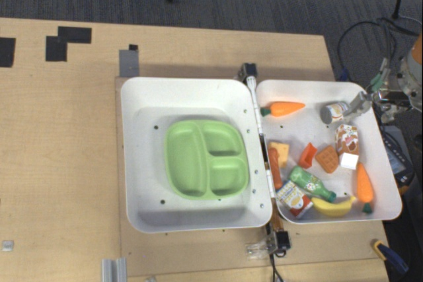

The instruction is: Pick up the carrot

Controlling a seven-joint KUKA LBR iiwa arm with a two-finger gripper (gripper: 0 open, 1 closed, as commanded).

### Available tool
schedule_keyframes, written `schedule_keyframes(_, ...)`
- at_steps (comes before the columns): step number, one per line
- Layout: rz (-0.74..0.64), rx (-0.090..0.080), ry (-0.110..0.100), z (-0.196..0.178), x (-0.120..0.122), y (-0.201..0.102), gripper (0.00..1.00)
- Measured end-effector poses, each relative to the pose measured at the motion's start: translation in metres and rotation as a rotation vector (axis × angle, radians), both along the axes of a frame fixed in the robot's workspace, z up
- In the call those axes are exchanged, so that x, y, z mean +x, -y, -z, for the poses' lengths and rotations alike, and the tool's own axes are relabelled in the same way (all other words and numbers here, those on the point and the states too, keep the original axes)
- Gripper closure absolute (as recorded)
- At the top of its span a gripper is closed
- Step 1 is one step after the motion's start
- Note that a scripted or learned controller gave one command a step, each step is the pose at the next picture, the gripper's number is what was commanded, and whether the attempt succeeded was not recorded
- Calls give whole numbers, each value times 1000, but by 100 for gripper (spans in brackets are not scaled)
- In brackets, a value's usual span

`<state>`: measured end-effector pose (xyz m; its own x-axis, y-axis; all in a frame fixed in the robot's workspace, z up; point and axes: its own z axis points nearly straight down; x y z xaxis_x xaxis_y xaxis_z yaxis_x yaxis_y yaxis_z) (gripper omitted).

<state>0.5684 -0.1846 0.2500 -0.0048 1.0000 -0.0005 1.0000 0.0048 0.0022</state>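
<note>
The arm is only at the edge of things, its jaws (362, 102) hanging at the far right rim of the right bin (390, 191), beside a small grey can (332, 112); whether they are apart or together I cannot tell from here, and nothing orange sits between them. So I'd judge this the approach step, with the pick itself not yet begun. There are two carrots in that bin: one carrot (284, 108) lies on its side at the far left corner, just beside the divide between the bins, well apart from the jaws, a smooth orange cone with a green stub at its left end. A second carrot (364, 187) lies near the right wall, tip pointing away, close to a banana (332, 206). The next move calls for choosing one, lining up across its narrow body and coming down clear of the neighbours. The left bin (142, 208) holds a green divided plate (205, 158).
</note>
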Motion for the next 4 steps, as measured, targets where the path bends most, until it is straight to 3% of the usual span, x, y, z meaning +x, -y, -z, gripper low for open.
schedule_keyframes(1,180,2,-2,75,79,-54,0)
schedule_keyframes(2,141,-1,13,140,105,-94,0)
schedule_keyframes(3,67,-2,23,144,101,-95,0)
schedule_keyframes(4,234,1,0,165,101,-103,0)
